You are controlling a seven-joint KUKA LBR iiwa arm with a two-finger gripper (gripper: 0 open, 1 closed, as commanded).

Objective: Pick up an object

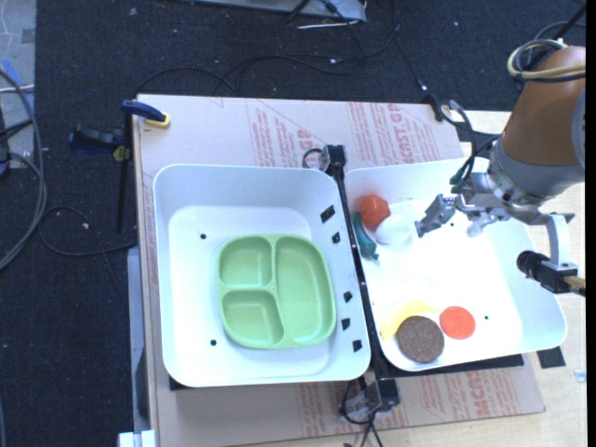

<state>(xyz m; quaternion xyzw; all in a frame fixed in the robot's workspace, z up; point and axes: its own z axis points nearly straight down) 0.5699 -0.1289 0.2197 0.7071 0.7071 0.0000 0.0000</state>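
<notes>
My gripper (456,216) hangs open at right of frame over the right bin (521,291), beside the orange ball (373,209), holding nothing.

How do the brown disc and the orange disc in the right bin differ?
The brown disc is darker and looks larger than the orange disc. The brown disc partly covers a yellow piece; the orange disc lies on bare bin floor. Both are flat, round, and near the right bin front edge.
</notes>
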